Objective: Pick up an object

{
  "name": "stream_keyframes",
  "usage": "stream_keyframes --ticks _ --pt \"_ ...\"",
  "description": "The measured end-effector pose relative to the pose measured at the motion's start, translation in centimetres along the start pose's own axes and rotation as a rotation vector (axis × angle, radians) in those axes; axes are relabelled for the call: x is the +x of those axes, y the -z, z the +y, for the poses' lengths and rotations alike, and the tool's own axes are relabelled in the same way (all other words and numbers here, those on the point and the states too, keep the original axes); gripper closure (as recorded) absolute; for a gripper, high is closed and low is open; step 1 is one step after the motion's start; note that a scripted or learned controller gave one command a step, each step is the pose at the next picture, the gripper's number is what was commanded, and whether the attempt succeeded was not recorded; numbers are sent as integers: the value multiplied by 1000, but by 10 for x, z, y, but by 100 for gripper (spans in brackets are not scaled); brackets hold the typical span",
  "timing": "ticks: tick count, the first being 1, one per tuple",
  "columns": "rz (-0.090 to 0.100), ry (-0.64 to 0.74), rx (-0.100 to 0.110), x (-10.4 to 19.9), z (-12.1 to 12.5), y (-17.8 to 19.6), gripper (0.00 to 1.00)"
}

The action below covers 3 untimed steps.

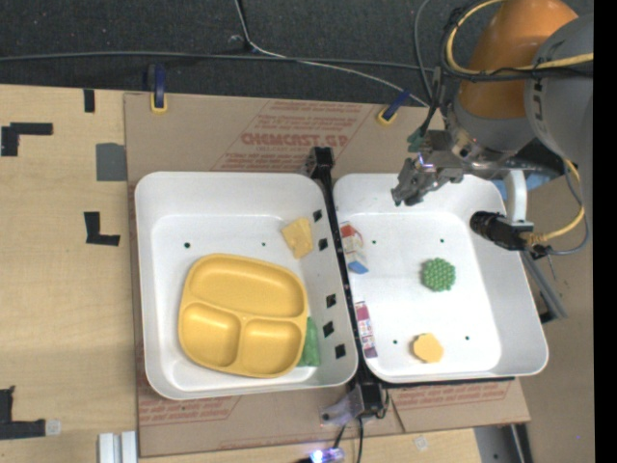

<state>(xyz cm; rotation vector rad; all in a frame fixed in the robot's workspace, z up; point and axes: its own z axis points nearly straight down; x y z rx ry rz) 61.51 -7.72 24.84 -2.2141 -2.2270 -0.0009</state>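
Arm: grey arm with an orange band (521, 27) reaches in from the right, above the far edge of the right bin.
Pincer: the pincer (410, 189) hangs over the far left part of the right bin (501, 355); its dark fingers point down and to the left; whether they are spread or closed I cannot tell, and nothing shows between them.
Green ball: a bumpy green ball (438, 275) lies near the middle of the right bin, well apart from the pincer; round, so no long axis.
Orange piece: a small round orange piece (427, 348) sits nearer the front wall of the right bin, in front of the green ball.
Packets: a small red and blue packet (353, 251) lies by the left wall of the right bin; a slim packet (364, 326) lies nearer the front along that wall, its long axis running front to back.
Left bin: the left bin (159, 258), beside the right bin, holds a yellow divided tray (241, 313), long axis left to right, a yellow block (299, 237) and a green thing (310, 340).
Desk: the desk (58, 307) carries both bins on a cardboard sheet (280, 138).
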Motion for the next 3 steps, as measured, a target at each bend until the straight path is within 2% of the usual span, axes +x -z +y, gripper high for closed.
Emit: stream_keyframes --ticks 1,2,3 --pt "0 1 1 63 2 -1 100" --pt "-1 0 3 116 4 -21 100" --pt "-1 0 2 171 -2 -24 100"
